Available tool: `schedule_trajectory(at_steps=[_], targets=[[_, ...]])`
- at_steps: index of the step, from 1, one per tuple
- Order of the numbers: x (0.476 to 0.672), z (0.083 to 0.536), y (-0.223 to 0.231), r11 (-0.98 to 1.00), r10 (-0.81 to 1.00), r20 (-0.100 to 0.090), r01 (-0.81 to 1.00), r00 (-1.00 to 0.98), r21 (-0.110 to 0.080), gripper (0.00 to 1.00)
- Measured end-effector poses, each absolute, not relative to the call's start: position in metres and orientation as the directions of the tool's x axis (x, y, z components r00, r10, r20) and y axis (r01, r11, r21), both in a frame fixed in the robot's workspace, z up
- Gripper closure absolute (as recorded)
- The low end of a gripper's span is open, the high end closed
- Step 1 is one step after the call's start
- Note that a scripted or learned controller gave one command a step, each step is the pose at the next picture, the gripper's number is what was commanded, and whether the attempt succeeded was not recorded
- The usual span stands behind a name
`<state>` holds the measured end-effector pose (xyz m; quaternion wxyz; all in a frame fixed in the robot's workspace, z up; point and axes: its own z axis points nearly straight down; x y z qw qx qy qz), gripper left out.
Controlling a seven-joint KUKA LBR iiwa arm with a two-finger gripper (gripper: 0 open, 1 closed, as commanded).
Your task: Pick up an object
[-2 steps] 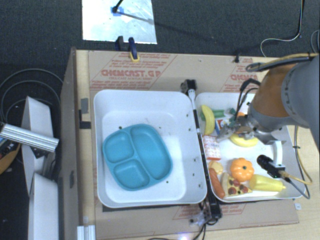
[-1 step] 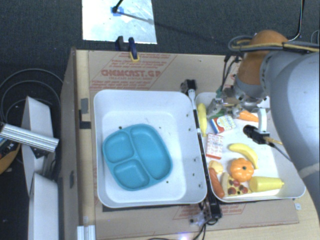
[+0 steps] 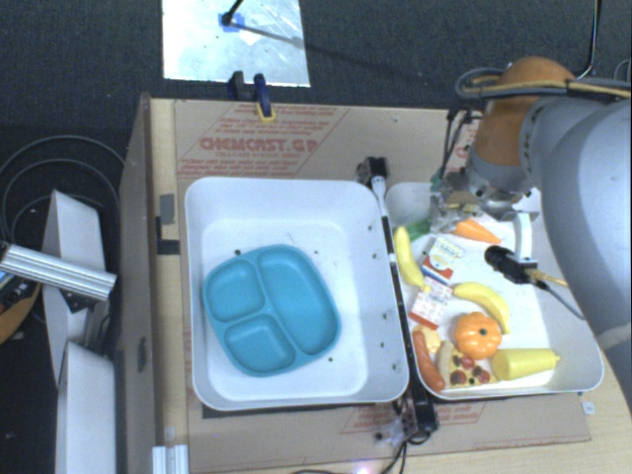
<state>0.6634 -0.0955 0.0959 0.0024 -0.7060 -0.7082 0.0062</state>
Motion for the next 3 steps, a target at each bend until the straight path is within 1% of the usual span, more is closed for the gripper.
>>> schedule_trajectory(at_steps=[1,2,3], targets=[[0.663,0.095,-0.095,0.004,1.0,-0.006,1.0,-0.004,-0.012,0.0],[0.616,0.085,-0.092,-0.002,1.0,-0.006,1.0,0.002,0.004,0.0],[0.667,0.085,-0.084,0.004,1.0,0.001,1.0,-0.004,-0.019,0.0]])
